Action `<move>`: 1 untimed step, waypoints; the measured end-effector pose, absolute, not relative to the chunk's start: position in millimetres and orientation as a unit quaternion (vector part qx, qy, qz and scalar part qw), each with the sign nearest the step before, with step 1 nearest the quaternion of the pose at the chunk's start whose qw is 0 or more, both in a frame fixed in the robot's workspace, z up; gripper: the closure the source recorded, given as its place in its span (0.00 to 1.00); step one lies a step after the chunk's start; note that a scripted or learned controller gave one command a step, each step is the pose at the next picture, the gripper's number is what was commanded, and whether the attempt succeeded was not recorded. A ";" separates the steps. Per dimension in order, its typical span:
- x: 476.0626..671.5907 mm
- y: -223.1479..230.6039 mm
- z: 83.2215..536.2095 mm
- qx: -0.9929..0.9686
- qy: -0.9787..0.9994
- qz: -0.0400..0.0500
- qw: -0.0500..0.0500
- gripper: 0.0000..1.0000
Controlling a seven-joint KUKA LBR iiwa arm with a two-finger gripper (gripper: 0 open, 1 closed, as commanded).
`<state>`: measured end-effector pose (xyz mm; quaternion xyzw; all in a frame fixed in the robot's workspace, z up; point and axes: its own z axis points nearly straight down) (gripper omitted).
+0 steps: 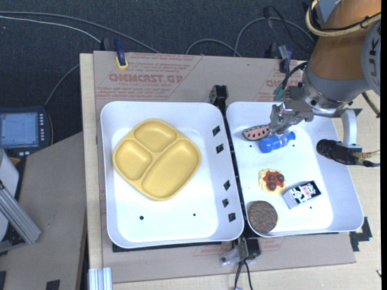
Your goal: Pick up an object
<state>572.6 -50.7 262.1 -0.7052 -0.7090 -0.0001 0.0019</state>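
Right bin, tool partly hiding blue toy

The arm at the frame's upper right was grey with a bulbous orange band. A yellow cable looped over its top, and the gripper below was pale metal.

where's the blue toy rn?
In the camera view the blue toy lies in the upper part of the right bin, beside the watermelon slice and directly under the gripper, above the small pizza.
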 end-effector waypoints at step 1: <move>547.6 -3.6 247.7 -0.705 -0.709 0.001 0.003 1.00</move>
